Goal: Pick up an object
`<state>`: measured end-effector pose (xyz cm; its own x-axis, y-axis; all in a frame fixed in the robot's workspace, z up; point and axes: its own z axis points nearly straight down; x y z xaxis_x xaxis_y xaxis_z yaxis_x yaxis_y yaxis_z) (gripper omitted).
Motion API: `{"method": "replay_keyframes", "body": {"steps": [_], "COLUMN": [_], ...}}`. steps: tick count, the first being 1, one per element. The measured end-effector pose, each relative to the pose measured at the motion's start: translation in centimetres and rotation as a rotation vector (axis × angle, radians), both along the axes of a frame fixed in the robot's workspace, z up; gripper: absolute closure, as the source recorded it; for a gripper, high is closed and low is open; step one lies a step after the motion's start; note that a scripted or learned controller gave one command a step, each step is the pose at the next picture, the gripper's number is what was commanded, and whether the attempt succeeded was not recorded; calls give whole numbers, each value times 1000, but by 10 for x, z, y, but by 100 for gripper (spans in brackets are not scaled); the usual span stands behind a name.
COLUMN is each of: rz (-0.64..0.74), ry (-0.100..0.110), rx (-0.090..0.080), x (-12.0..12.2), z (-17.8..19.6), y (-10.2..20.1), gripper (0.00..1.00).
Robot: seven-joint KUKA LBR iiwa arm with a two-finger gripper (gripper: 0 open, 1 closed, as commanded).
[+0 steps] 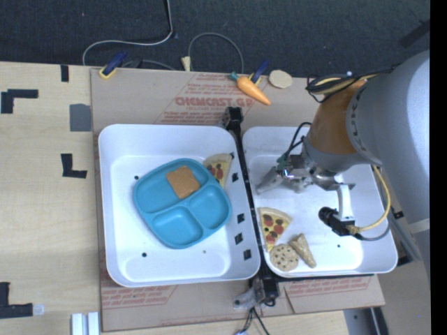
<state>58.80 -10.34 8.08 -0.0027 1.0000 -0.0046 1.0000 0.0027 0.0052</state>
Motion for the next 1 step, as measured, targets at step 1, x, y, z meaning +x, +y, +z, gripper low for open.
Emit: {"method": "replay_keyframes", "body": {"steps": [1], "rz": [1], "ry": [0], "rx": [3], "x": [74], "z": [5], "y": [-5], "gripper": [0]}}
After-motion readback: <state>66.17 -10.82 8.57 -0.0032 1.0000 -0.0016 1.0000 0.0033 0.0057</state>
